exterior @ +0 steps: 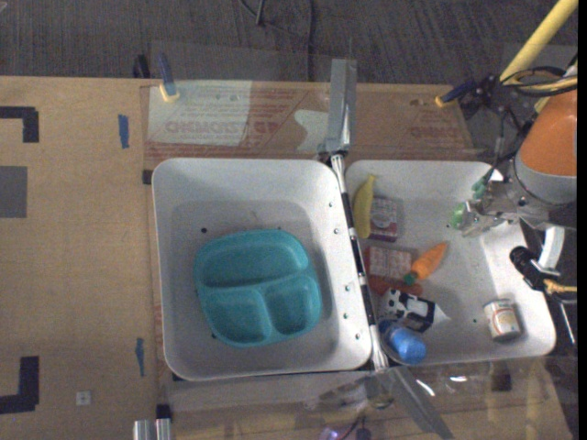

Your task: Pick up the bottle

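The camera looks down on a tan surface [73,273] with two white bins side by side. The left bin [183,191] sits in the middle of the frame and holds a teal tray [259,287] with three parts.

The right bin [459,337] holds many small things along its left wall. A yellow banana [364,206] lies near the top. Just beside it is a small packet [386,218]. Below that is a red and white box [390,264], and an orange carrot [427,261] touches its right side. Lower down is a black and white toy [411,308]. The blue bottle [404,345] lies in the lower left corner of this bin, just below the toy. A small can [502,320] stands in the lower right corner, well apart from the bottle.

The arm [550,145] comes in at the right edge of the frame. Its jaws [470,215] hang over the upper right of the right bin, far from the bottle. I cannot tell if the jaws are apart or together.
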Controlling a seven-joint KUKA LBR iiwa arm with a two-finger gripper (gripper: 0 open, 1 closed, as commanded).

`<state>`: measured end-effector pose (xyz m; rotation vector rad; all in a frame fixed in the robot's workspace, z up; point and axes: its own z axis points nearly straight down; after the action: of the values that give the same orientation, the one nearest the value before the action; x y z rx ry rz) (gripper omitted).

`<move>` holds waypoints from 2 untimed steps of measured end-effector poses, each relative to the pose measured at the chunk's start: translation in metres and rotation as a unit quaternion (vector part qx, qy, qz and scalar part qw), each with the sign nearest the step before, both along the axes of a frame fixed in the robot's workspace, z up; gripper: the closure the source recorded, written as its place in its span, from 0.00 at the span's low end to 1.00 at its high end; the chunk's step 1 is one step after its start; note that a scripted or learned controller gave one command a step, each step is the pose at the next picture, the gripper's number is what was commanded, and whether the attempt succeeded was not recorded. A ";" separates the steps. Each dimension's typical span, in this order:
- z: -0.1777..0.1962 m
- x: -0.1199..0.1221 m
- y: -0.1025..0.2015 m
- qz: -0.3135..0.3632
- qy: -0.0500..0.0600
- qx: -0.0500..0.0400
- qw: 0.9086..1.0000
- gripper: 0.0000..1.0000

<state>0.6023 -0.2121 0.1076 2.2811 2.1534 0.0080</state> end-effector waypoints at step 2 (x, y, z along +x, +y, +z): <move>0.080 0.036 0.054 -0.019 0.002 -0.001 1.000 1.00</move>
<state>0.6385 -0.1586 0.1877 2.3213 2.1115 0.0028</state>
